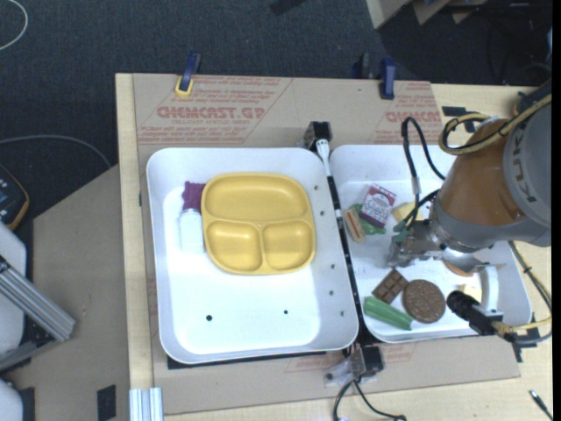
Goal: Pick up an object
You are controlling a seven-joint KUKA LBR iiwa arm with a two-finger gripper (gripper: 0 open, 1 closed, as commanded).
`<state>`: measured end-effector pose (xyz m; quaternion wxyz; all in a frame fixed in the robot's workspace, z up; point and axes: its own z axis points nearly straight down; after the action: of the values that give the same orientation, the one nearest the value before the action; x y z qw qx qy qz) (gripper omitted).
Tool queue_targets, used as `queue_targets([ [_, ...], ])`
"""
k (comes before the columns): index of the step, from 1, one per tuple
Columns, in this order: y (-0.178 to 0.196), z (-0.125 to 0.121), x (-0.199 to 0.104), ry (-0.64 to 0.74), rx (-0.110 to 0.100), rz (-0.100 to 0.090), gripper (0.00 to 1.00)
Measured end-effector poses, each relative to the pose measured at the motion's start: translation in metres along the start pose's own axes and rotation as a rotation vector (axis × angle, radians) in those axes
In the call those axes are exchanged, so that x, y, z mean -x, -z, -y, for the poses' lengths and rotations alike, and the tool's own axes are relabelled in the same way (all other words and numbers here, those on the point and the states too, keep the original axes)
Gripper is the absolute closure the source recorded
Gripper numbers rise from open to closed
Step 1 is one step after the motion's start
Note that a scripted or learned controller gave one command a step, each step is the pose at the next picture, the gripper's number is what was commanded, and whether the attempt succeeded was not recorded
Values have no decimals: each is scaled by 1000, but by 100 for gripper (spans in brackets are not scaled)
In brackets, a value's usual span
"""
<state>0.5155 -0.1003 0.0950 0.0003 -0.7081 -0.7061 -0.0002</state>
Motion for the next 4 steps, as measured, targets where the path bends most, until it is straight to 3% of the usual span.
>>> queue_targets([
  [2,120,2,-13,5,8,2,100],
  [3,131,1,-13,4,5,2,100],
  [4,124,-48,-30,7,6,2,100],
])
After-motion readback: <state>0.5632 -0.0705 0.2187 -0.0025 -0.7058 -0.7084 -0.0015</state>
